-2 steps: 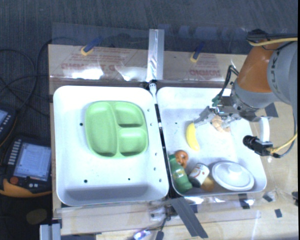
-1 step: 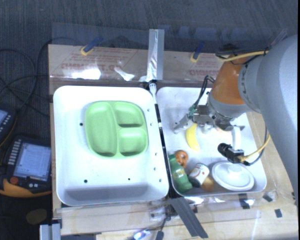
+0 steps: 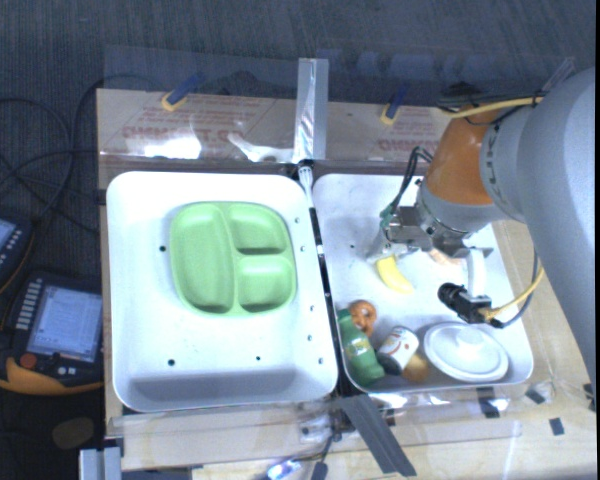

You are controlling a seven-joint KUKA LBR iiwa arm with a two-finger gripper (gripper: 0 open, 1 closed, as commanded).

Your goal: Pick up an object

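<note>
My gripper (image 3: 400, 236) hangs low over the middle of the right bin (image 3: 352, 200), under the orange band of the arm (image 3: 458, 168). Just below it, a small yellow banana-shaped piece (image 3: 393, 274) lies on the bin floor, very close to the gripper's tip; whether they touch is not clear. A small pinkish item (image 3: 442, 258) peeks out beside the wrist. Along the bin's front edge lie a green bottle (image 3: 358, 354), an orange ball-like toy (image 3: 362, 315), a small white and red can (image 3: 398, 345) and a round white lid (image 3: 466, 352).
The left bin (image 3: 140, 368) holds a green divided plate (image 3: 231, 255). A metal divider post (image 3: 311, 108) stands between the bins at the back. A black cable connector (image 3: 458, 300) hangs from the arm over the right bin.
</note>
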